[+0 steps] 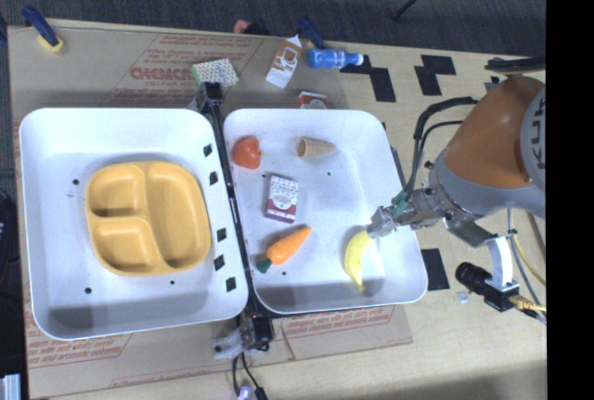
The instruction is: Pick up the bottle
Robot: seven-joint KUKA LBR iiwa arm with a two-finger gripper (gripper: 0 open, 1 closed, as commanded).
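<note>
The bottle is small and blue with a pale cap end. It lies on its side on the bench behind the right bin, outside both bins. My gripper hangs low over the right bin's right side, just above the top end of a yellow banana. It is far from the bottle, toward the near side of the bench. Nothing shows in its grasp.
The right bin also holds a red tomato, a cone, a small dark-red carton and a carrot. A yellow divided plate sits in the left bin. A milk carton and a green packet lie near the bottle.
</note>
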